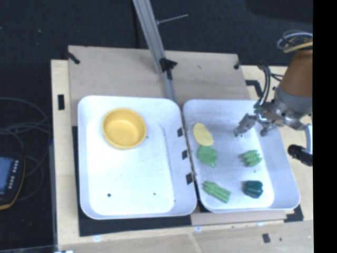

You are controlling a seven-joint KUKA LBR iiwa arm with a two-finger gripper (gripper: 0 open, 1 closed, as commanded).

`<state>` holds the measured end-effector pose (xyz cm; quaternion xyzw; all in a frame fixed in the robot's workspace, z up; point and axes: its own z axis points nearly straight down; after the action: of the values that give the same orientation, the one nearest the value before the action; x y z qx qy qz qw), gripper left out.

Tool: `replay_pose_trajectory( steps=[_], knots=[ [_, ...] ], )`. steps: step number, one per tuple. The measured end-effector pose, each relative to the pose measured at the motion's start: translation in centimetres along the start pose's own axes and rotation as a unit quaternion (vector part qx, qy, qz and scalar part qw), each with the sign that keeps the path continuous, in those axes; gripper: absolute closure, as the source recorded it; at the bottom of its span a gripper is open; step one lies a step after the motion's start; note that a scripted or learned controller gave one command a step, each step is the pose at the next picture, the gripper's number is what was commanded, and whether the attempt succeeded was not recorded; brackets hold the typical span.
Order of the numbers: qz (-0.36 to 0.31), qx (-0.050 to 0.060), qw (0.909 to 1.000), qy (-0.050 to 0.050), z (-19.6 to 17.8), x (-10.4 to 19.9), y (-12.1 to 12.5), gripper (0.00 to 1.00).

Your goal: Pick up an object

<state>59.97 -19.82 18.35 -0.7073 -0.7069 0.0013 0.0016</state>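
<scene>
Gripper (255, 125): fingers spread wide, holding nothing, over the right bin (279, 191) near its far right corner. Just below it, toward the bin's front: a light green vegetable (251, 157), then a dark green pepper (253, 188).

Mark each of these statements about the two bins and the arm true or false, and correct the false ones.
1. The round yellow plastic bowl sits in the left white bin. True.
2. The gripper holds the pale yellow oval piece between its fingers. False: nothing is between its spread fingers, and the piece lies apart in the right white bin, near its left wall.
3. The dark green pepper-shaped toy lies in the right bin's front right part. True.
4. The left bin holds four green toys. False: the green toys are all in the right bin.
5. The gripper hangs over the right bin's upper right part. True.
</scene>
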Motion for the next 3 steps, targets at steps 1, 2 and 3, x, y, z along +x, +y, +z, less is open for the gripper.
replay_pose_trajectory(
  steps=[1, 2, 3],
  knots=[
    [0.0, 0.0, 1.0, 0.0, 4.7, 0.6, -0.6, 0.0],
    [0.0, -0.003, 1.0, 0.0, 3.4, 0.6, -0.5, 1.0],
    [0.0, -0.005, 1.0, -0.001, -2.9, 0.4, -0.3, 1.0]
  ],
)
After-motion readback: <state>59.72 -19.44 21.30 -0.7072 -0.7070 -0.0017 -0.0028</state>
